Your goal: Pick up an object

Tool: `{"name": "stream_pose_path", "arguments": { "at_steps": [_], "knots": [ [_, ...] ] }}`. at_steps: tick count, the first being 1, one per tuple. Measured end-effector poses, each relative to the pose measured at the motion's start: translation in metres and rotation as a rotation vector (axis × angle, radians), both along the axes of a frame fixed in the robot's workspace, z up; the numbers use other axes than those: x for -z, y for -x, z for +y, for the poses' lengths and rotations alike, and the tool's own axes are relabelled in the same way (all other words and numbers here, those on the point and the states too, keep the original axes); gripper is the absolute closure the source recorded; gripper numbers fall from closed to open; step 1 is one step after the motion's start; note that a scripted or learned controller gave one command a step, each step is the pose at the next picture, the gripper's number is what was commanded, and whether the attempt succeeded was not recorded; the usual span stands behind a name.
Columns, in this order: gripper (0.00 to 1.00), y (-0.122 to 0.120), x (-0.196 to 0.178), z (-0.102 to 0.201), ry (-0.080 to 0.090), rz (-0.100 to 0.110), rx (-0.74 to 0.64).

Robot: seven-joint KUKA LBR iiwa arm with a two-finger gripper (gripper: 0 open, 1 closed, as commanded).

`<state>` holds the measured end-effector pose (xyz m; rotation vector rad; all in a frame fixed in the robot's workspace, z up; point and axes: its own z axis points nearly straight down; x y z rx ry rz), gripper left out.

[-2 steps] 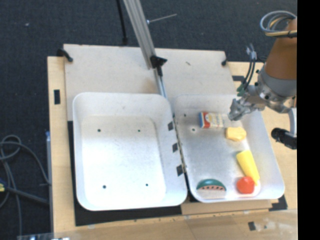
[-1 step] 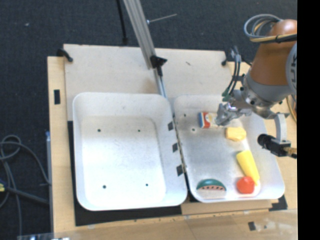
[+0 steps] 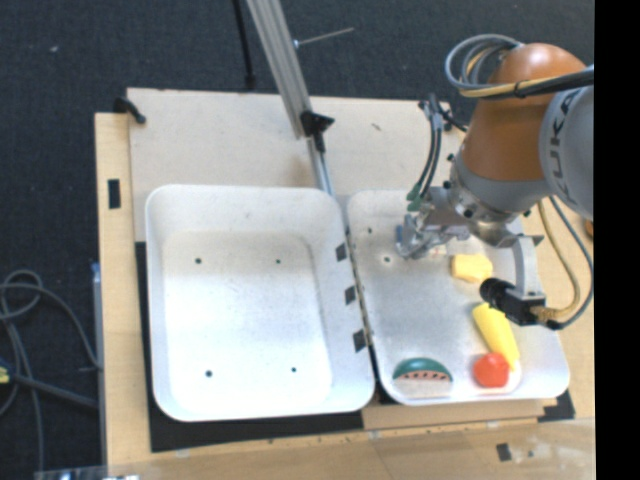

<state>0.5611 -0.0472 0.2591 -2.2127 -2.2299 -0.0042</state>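
Tan bench (image 3: 220,148) with two white bins (image 3: 245,298) on dark carpet (image 3: 100,28)

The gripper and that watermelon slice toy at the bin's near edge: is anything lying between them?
No. In the camera view, only bare white bin floor runs from the gripper down to the watermelon slice. The yellow block and banana sit off to the right.

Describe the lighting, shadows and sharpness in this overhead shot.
Camera view: even, soft light, with no hard glare on the white bins; only faint shadows under the gripper and beside the yellow banana; the whole frame is slightly soft and grainy, so the gripper's metal parts blur together and the dark floor loses detail.
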Motion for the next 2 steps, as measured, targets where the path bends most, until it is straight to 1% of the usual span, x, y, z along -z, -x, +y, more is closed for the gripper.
{"name": "stream_pose_path", "arguments": {
  "at_steps": [1, 2],
  "knots": [
    [1.00, 0.015, -0.005, 0.050, 0.000, 0.001, 0.000],
    [1.00, 0.040, 0.012, 0.098, 0.001, 0.003, 0.001]
  ]
}}
